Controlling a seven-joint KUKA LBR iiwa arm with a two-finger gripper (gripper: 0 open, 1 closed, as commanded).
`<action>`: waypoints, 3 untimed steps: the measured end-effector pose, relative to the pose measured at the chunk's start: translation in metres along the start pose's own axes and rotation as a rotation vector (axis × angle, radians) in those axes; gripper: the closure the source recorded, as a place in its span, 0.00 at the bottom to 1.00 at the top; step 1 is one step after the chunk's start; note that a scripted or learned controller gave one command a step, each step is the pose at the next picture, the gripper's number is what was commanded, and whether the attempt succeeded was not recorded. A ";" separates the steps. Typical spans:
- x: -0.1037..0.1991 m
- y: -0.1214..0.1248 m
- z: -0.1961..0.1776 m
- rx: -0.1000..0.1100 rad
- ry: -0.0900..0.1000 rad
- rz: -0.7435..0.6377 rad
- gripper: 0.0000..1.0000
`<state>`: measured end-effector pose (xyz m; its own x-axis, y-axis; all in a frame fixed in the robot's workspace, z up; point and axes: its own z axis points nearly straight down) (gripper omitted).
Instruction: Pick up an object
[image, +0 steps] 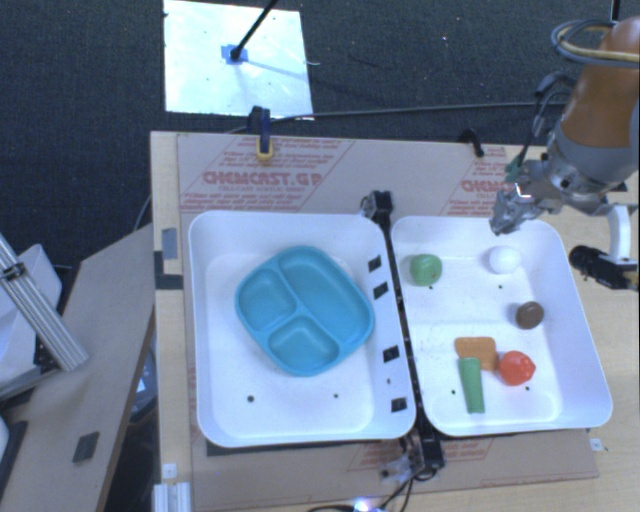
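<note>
Approach step: the gripper (507, 222) hangs over the right bin's (575, 300) far edge (grip state: cannot tell). The white ball (503, 260), 1 candidate, lies just nearer; next, descend onto it.

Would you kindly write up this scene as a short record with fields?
left bin: shallow white bin holding a blue three-compartment plastic tray
right bin: shallow white bin with green ball, white ball, brown ball, orange block, green stick, red-orange round piece
gripper: above the right bin's far edge, near the white ball, holding nothing visible
</note>
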<state>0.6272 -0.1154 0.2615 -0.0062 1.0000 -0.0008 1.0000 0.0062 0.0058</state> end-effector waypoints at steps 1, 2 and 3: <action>0.053 -0.022 -0.001 0.005 0.002 -0.002 1.00; 0.100 -0.029 0.001 0.005 0.002 -0.003 1.00; 0.149 -0.052 0.003 0.006 0.002 -0.003 1.00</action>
<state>0.5742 0.0337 0.2585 -0.0092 1.0000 0.0016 1.0000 0.0092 -0.0005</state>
